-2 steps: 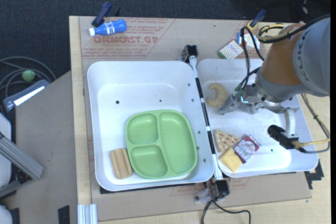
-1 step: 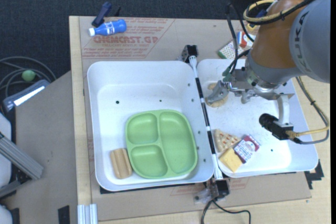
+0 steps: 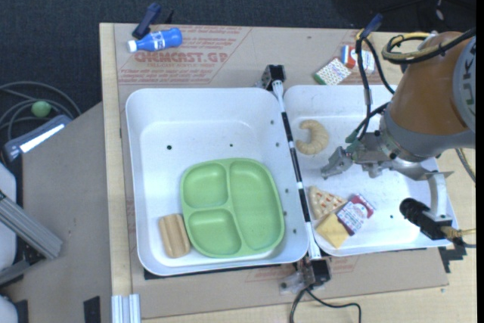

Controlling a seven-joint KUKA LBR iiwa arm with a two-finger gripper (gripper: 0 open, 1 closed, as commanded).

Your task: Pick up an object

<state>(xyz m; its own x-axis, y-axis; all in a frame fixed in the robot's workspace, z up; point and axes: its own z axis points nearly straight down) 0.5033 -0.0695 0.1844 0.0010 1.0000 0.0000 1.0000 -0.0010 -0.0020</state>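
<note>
Hovering in the right bin (image 3: 423, 238), the metal end effector (image 3: 336, 163) hangs below a curved croissant (image 3: 312, 135), fingers slightly apart, holding nothing, above a waffle wedge (image 3: 325, 201).

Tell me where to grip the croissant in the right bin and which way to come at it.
Grip the croissant across the thick middle of its arc, coming straight down from above. It lies flat on the right bin floor, curved with its tips pointing left, close to the divider wall, so a side approach looks cramped. The gripper sits just below and to the right of it.
</note>
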